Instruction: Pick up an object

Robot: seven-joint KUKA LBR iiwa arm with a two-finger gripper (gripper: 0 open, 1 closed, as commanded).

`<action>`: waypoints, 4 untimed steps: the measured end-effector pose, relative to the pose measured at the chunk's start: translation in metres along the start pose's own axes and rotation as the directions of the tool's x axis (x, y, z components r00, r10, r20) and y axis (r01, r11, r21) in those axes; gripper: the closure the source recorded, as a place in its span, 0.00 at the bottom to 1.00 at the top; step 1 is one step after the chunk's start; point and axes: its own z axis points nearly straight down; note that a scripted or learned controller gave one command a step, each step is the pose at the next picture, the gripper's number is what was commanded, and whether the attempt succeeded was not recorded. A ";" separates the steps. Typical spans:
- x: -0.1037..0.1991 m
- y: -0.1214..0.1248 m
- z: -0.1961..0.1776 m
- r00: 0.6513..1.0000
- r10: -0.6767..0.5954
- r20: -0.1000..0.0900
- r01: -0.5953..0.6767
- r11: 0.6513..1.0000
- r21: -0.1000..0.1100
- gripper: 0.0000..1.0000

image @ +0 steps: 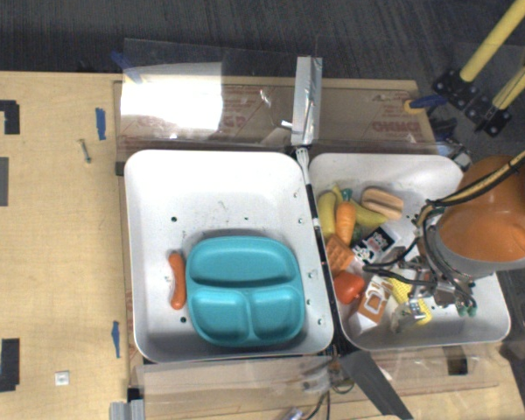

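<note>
We read the task as open: any one piece from the two shallow white bins on the pale wooden desk (44,234) will do. The grey arm with its orange band (486,226) hangs over the right-hand white bin (402,171), and the wrist and cables cover the jaws, so we cannot tell whether they are spread or pressed together, nor whether anything sits between them. The likeliest targets lie in that bin's heap of toy food: a yellow plastic banana (328,213) against the inner wall, a tan bun-shaped piece (383,202) behind it, a round red tomato-like piece (350,285) nearer the front, and a small orange-and-white carton (374,302) just beside the wrist. We judge all of these light and hollow; the smooth moulded ones are probably slippery and apt to roll or squirt out, so we would take the banana across its narrow middle and the carton across its flat faces. The pieces touch and overlap, so a neighbour may well be nudged. In the left-hand white bin (210,191) a teal three-compartment plastic tray (243,289) lies flat, stiff and too broad except at its rim, with a small orange sausage-shaped toy (177,280) just beside it, lying free and easy to straddle
</note>
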 end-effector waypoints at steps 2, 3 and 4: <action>-0.010 -0.009 0.000 0.964 0.266 -0.001 -0.266 0.964 0.002 0.00; -0.106 0.021 -0.002 0.931 0.366 -0.008 -0.366 0.931 0.004 0.00; -0.163 -0.012 0.002 0.958 0.284 -0.039 -0.284 0.959 0.000 0.00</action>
